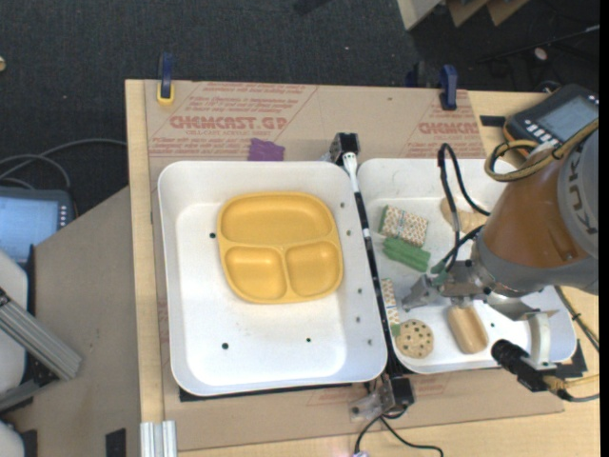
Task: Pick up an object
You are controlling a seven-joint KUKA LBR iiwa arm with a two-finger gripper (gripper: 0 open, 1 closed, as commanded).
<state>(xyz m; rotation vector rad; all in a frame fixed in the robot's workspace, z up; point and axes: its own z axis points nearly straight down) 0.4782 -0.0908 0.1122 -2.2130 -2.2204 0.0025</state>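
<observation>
In the right bin [376, 174] lie a green block [406, 252], a small patterned box [404, 222], a round speckled cookie [414, 338] and a tan bread roll [466, 330]. My gripper [425, 293] hangs low over the middle of this bin, just below the green block and above the cookie and roll. The arm's grey and orange body [533, 227] hides the bin's right part. Nothing can be seen held in the gripper.
The left bin [190, 284] holds a yellow divided plate [281, 246]. A purple scrap [266, 149] lies on the board behind it. Black cables [452, 184] loop over the right bin's back, and a black clamp [344, 147] sits between the bins.
</observation>
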